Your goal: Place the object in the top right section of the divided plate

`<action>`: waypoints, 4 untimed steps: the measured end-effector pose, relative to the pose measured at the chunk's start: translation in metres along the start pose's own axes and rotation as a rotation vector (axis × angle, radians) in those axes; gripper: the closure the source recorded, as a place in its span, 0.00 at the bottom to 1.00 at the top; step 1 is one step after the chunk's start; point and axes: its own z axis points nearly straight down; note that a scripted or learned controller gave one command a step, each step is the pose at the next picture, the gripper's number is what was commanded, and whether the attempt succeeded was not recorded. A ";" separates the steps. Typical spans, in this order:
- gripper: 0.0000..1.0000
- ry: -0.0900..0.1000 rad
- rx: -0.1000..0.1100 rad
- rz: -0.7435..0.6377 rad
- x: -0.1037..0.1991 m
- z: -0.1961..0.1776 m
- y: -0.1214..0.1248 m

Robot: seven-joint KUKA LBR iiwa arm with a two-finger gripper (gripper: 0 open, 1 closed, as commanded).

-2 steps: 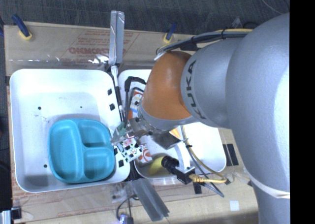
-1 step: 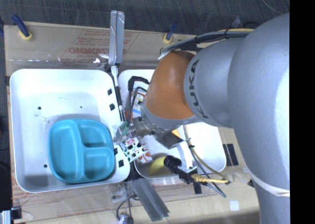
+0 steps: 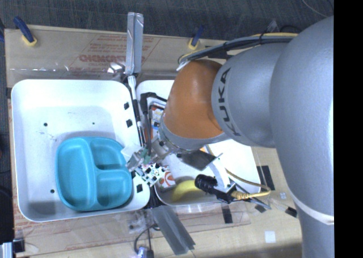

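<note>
Our pincer [image 3: 148, 163] hangs low at the bins' shared wall; we cannot tell its state. A yellow object [image 3: 180, 190] lies just beside it in the right bin [image 3: 249, 160]. It could miss or clip the wall before reaching the plate [image 3: 93, 174].

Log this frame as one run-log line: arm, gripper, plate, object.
arm: over right bin | gripper: near bin divider, grasp unclear | divided plate: left bin, sections bare | yellow object: right bin, unplaced
</note>
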 end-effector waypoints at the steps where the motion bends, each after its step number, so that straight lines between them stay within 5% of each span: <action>1: 1.00 -0.001 -0.002 -0.358 -0.023 -0.001 -0.011; 3: 1.00 -0.008 -0.005 -1.207 0.040 -0.001 0.023; 4: 1.00 -0.008 -0.005 -0.996 -0.007 -0.002 0.007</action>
